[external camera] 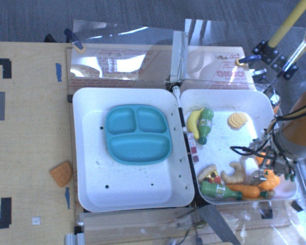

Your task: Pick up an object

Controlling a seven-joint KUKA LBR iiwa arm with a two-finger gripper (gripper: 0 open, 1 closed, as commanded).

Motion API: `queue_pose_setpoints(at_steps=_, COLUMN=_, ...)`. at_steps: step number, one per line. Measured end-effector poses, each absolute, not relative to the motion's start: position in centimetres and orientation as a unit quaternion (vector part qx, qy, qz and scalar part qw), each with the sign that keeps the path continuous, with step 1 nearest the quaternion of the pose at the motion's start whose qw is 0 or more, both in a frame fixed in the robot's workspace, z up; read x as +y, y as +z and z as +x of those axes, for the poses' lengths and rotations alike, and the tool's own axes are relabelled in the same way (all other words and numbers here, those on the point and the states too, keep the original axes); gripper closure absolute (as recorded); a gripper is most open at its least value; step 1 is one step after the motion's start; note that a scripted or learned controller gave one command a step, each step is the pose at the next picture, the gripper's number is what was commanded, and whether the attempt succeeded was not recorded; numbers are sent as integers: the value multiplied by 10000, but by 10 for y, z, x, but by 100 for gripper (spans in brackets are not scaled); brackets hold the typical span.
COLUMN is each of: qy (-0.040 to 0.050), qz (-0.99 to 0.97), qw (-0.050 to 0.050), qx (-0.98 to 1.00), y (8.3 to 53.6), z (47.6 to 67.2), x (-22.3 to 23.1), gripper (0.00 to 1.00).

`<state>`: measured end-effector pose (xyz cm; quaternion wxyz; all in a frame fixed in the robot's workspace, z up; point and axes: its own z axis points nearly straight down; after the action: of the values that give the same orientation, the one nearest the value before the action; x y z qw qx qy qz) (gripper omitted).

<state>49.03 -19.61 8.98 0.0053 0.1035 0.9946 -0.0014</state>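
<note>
Where cables tangle, claw [265, 168] (fingers unclear)

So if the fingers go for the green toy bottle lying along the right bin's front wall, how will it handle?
The green toy bottle with the red-and-white label looks round-bodied and lies on its side, so it probably rolls if nudged. It seems smooth plastic, likely light and somewhat slippery. The orange toy carrot lies right against it, so a grasp may catch both.
</note>
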Motion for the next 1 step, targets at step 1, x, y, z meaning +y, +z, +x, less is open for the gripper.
queue_pose_setpoints(at_steps=1, qy=9, qz=2153, qw=60, qx=9765, y=89, z=609, x=-159, gripper=0)
